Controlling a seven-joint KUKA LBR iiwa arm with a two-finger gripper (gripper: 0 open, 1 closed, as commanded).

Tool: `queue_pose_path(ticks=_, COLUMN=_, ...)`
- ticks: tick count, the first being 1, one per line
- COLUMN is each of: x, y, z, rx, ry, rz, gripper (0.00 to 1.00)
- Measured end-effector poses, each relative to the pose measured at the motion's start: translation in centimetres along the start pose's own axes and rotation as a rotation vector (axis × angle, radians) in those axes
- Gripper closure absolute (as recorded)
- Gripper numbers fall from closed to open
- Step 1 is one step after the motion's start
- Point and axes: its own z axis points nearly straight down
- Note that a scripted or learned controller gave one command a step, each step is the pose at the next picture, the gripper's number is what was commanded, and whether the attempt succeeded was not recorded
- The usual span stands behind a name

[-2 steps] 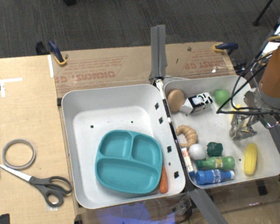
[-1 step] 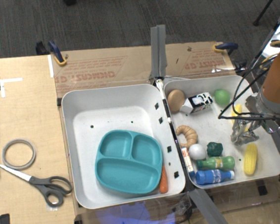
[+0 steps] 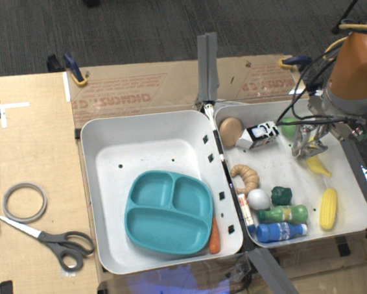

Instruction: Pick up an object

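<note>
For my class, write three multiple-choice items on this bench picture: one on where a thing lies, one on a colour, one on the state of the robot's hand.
1. Where does the carrot lie?
A. In the left bin, beside the divided plate
B. In the right bin, beside the corn cob
C. On the bench by the scissors

2. What colour is the divided plate?
A. Red
B. Teal
C. Yellow

3. Where is the hand?
A. Over the scissors
B. Above the right bin, near the yellow wedge
C. Resting on the divided plate

Key: 1 A, the carrot lies along the plate's right edge in the left bin. 2 B, the plate is plainly teal. 3 B, the hand hangs over the right bin, just above the yellow wedge.
</note>
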Motion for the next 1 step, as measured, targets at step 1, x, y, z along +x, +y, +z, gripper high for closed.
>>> queue_pose_path(ticks=1, x=-0.16, y=-0.1, z=-1.13, rx=0.003, ry=-0.007, rz=0.005, gripper=1.0)
